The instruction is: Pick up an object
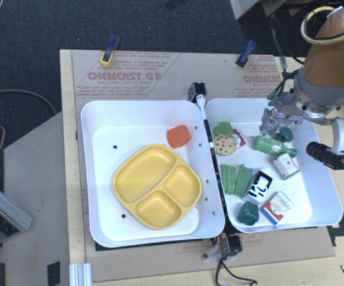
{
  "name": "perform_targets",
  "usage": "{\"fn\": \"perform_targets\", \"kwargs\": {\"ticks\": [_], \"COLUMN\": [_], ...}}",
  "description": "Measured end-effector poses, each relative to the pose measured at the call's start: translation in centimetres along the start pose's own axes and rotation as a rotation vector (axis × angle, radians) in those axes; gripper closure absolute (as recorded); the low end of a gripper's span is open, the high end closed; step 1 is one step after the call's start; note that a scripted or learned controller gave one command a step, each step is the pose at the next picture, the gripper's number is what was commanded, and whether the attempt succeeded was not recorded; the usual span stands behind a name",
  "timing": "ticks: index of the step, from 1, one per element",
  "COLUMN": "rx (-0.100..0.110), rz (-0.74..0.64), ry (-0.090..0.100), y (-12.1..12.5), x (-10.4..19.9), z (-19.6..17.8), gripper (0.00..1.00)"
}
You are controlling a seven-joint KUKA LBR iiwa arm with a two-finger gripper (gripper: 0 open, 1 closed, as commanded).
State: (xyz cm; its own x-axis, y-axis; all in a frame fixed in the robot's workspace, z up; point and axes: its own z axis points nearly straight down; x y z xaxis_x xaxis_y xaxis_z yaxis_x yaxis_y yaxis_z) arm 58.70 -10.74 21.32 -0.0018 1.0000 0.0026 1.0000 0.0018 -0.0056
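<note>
Arm comes in from the right and hangs its gripper [277, 123] low over the back part of the right bin [324, 210], the one packed with small stuff, so that looks like the pick zone. Finger state: cannot tell, the wrist body and slant of the camera hide the tips, and nothing can be seen clamped between them. Closest candidate is the green bottle [269, 143] lying on its side just below the gripper, with a dark green blob [284, 134] right beside it, touching or nearly so; my guess is that's the target since the tool is parked straight above it. A white block with a small red mark [287, 167] sits a bit further toward the camera from the gripper. Off to the gripper's left, near the divider wall, is a round cookie [224, 143] with a green piece [222, 128] behind it and a red-white bit [238, 139] beside it. Further forward: green ribbed strips [235, 179], a black-and-white card [258, 185], a teal lump [249, 213], a small printed box [277, 207]. Well apart, across the divider, the left bin [94, 159] holds a yellow divided plate [157, 186] and an orange block [178, 136] just behind it, likely the drop side, nothing being worked there. Clutter is tight round the bottle, so a grab risks nudging neighbours. Pick not yet done as far as shown.
</note>
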Motion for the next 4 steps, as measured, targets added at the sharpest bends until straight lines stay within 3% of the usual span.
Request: {"fn": "perform_targets", "kwargs": {"ticks": [1, 2, 3, 4], "rx": [-0.001, -0.008, -0.009, -0.001], "rz": [0.000, 0.001, 0.002, 0.001], "ry": [0.000, -0.003, -0.003, -0.002], "y": [-3.6, -2.6, -3.5, -3.6], "x": [2.9, 2.9, 2.9, 3.6], "z": [-0.2, -0.9, -2.2, -0.2], "gripper": [1.00, 1.00, 1.00, 1.00]}}
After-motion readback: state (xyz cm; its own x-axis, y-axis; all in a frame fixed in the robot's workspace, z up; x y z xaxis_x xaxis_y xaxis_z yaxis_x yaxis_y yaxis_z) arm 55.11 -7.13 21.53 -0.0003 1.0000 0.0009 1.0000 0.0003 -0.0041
